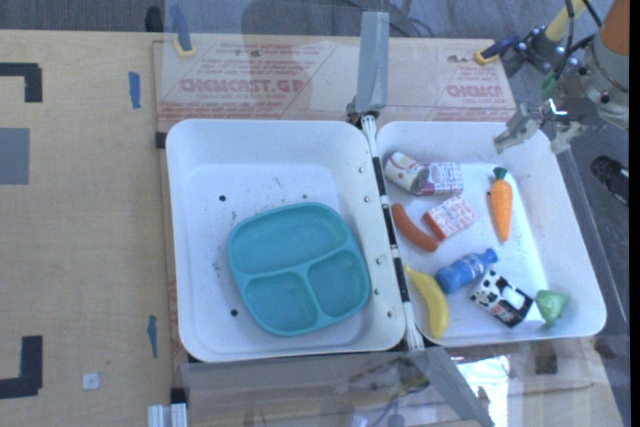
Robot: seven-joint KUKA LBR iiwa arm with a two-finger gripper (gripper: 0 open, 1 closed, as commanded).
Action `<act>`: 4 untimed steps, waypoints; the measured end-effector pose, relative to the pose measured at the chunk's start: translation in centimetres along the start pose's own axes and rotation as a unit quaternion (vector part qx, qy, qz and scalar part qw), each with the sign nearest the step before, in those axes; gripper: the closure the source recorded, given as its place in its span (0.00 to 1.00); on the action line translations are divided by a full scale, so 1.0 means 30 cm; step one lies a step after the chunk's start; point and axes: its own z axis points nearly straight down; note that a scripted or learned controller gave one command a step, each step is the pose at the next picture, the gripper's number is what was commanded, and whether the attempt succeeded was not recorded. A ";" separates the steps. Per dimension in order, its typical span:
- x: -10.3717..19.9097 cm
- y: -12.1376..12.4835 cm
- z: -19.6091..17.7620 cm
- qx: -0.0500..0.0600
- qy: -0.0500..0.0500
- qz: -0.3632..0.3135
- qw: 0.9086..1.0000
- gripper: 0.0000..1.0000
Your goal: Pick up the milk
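The milk [499, 298] is a small carton with black and white cow patches, lying on its side near the front right of the right bin [578, 245]. My gripper [531, 139] hangs over that bin's far right corner, well behind the milk and apart from it. It is open, with nothing between the fingers [510, 134].
The right bin also holds a carrot [500, 204], a blue bottle [465, 271], a banana [432, 301], a sausage [415, 227], a red and white box [449, 215], a can [404, 170] and a green item [551, 305] beside the milk. A teal divided plate [298, 267] lies in the left bin.
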 end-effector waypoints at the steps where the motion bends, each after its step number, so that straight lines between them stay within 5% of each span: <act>1: 0.083 -0.095 0.466 0.000 0.000 -0.086 0.996 0.00; 2: 0.082 -0.095 0.466 0.000 0.000 -0.086 0.996 0.00; 3: 0.141 -0.318 0.608 -0.006 -0.002 -0.192 0.981 0.00; 4: 0.024 -0.071 0.165 -0.001 -0.001 -0.149 0.989 0.00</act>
